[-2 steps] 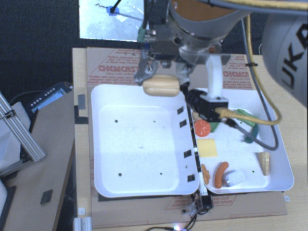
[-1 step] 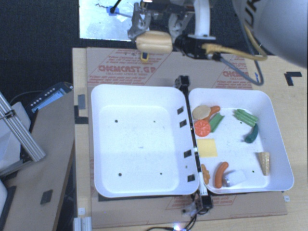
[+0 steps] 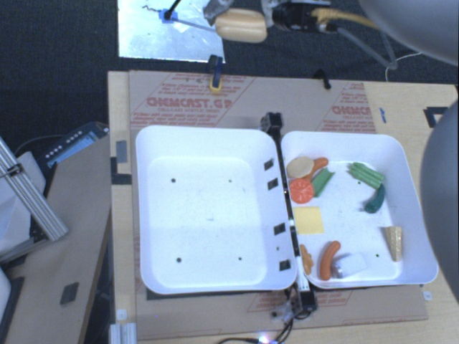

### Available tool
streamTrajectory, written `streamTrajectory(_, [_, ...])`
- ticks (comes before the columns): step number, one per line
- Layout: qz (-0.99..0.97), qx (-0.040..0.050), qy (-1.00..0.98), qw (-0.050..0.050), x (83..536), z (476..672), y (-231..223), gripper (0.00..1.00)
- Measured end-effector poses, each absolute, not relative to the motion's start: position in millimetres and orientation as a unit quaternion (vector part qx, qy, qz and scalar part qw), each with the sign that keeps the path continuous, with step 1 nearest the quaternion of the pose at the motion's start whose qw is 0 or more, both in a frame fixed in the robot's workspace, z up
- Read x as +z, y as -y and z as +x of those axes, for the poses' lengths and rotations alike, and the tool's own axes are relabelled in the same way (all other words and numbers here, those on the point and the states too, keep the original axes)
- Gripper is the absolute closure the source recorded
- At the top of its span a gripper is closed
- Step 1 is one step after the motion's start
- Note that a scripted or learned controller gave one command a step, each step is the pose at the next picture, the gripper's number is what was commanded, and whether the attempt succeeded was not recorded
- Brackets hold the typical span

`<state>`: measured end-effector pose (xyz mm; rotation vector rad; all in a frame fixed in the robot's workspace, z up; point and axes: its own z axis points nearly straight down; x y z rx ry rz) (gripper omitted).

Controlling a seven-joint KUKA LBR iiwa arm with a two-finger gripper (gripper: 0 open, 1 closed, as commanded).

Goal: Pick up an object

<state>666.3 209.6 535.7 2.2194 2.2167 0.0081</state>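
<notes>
- Dark carpet surrounds our bench (image 3: 215, 95), a pale board printed with faint red lettering, on which two shallow white bins sit side by side.
- We see a shiny metal plate (image 3: 154, 20) lying on the carpet beyond the bench's far edge, with a thin black rod slanting down to a small blue piece on it.
- We note a yellow and dark clip (image 3: 215, 74) at the far edge of the board, and a silver rail (image 3: 29, 199) with a dark keypad-like device (image 3: 72, 142) to the left of the bench.
- Our left bin (image 3: 208, 213) shows a bare white floor with a few small dark dots.
- Black clips run along the seam between the bins.
- Our right bin (image 3: 401, 192) holds toy food: a tan round piece (image 3: 300, 167), an orange carrot (image 3: 318, 165), a red tomato slice (image 3: 302, 190), a green pod (image 3: 323, 182), a yellow cheese square (image 3: 310, 220), green beans (image 3: 366, 173), a dark green pepper (image 3: 375, 199), a tan cone (image 3: 394, 242), a sausage (image 3: 329, 259) and a white piece (image 3: 351, 265).
- We find the gripper (image 3: 240, 13) high at the top of the view, above the carpet beyond the bench.
- Its metal fingers (image 3: 215, 7) close around a tan bread roll (image 3: 241, 26), which hangs well clear of both bins.
</notes>
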Motion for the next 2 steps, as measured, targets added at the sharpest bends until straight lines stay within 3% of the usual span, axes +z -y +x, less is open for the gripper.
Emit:
streamTrajectory(1, [0.705,-0.0071,-0.709,-0.004,365,583.4,-236,1.00])
streamTrajectory(2, [0.705,0.0093,-0.709,0.005,546,619.8,-234,1.00])
